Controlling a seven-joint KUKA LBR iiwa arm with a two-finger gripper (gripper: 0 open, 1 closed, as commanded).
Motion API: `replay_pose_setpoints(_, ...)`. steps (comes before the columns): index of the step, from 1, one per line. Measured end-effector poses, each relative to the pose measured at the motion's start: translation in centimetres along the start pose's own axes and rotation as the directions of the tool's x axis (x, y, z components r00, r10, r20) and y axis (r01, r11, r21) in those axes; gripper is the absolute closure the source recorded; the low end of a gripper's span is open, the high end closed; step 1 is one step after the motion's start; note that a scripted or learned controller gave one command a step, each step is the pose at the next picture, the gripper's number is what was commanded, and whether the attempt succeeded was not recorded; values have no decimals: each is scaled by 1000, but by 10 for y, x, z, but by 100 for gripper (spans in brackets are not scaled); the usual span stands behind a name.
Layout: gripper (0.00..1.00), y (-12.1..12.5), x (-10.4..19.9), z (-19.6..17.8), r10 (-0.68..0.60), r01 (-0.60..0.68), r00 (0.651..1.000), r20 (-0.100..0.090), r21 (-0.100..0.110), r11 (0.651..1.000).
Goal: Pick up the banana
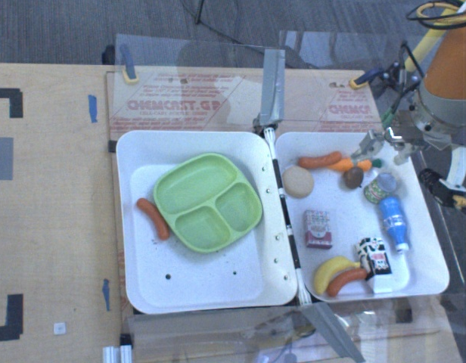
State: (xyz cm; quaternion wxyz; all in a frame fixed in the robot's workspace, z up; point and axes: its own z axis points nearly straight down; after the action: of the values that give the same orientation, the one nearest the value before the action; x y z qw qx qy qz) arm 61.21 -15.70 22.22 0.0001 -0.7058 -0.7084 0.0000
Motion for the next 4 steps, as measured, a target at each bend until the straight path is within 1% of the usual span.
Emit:
replay_pose_setpoints(1,0,-52,91,30,70,-70,998,0,2,998)
replay_pose_setpoints(2,0,-45,148,38,173,-173,985,0,0,985)
replay_pose_setpoints(3,0,-131,135,38,79,-79,997,0,3,997)
replay_pose_setpoints(4,0,-116,112,38,251,-251,968,1,0,968)
